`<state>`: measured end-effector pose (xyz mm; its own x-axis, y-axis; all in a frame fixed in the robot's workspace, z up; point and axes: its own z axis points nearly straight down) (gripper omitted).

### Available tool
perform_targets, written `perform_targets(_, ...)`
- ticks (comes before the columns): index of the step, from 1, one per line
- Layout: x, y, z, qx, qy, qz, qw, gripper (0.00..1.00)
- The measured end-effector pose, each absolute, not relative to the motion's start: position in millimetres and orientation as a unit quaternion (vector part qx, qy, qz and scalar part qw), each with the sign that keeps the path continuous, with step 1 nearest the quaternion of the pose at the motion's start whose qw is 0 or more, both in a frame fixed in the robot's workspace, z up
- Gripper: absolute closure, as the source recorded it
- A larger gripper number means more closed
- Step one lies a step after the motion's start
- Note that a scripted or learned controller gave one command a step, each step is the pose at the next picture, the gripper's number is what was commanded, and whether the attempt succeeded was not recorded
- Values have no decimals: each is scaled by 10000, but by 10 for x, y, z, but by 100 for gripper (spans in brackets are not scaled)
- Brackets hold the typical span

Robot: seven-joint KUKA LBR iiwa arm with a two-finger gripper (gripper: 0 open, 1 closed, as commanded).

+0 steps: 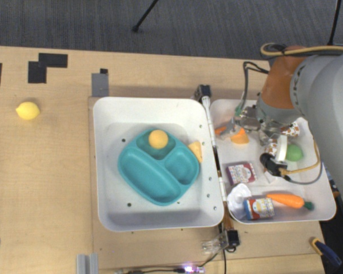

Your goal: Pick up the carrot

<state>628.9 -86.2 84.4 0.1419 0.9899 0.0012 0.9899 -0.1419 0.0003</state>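
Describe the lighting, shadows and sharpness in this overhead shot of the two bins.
Camera view: even, soft light; the shallow white left bin looks bright, its wall shadowing the floor faintly around the teal divided plate. The long orange carrot with a green tip reads fairly sharp in the right white bin. The grey arm's gripper is small and cluttered, its details hard to resolve.

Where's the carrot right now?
The carrot lies in the right bin, near its front edge, just right of a small jar and below the hand.
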Motion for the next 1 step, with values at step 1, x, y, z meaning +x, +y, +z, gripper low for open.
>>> perform_targets(1, 6302, -861, 959, -7548, -6559, -15, -9, 100)
